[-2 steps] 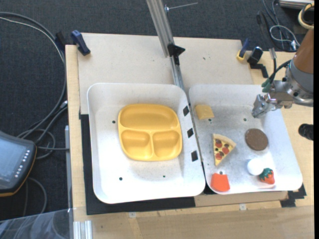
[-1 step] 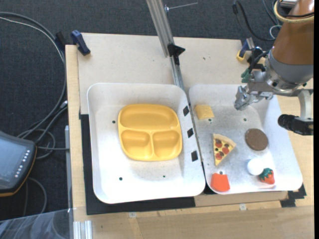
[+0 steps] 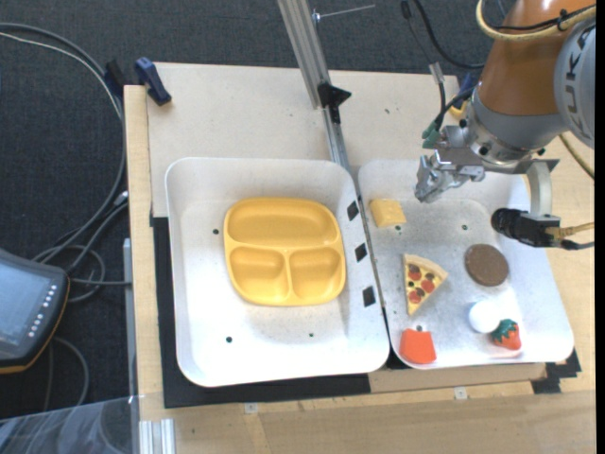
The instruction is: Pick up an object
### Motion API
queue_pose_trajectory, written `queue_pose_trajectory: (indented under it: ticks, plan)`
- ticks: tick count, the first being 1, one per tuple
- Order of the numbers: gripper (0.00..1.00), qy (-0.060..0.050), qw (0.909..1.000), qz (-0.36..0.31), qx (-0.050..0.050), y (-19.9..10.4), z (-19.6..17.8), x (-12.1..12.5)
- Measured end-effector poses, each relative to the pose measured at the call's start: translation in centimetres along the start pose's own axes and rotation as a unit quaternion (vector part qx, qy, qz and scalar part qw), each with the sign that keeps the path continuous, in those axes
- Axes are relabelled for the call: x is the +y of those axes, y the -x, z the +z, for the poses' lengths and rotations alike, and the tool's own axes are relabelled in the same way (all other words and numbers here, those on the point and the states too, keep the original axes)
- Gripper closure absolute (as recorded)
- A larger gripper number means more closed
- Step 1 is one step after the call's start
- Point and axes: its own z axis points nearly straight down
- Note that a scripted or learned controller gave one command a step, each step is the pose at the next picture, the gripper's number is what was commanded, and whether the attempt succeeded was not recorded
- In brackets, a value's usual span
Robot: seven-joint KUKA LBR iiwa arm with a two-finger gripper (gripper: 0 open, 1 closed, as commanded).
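My gripper (image 3: pixel 430 189) hangs over the far part of the right bin (image 3: pixel 546 282), just right of a small yellow cheese block (image 3: pixel 387 213); nothing shows between its fingers. Nearer the front lie a pizza slice (image 3: pixel 422 283), a brown round cookie (image 3: pixel 487 265), a white ball (image 3: pixel 484 317), a strawberry (image 3: pixel 507 335) and an orange-red piece (image 3: pixel 417 345). A yellow divided plate (image 3: pixel 284 251) sits in the left bin (image 3: pixel 194 253).
A metal pole (image 3: pixel 307 41) rises at the back between the bins. A black fitting (image 3: pixel 520 225) with cable sits at the right bin's right side. Cables and a handheld pendant (image 3: pixel 24 305) lie left of the bench.
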Motion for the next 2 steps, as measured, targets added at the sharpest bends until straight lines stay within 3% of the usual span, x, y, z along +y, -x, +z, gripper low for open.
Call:
queue_pose_trajectory:
  ticks: [2]
  plan:
    - [1.0, -0.001, 1.0, 0.0, 0.001, -9.7, 1.7, 4.0]
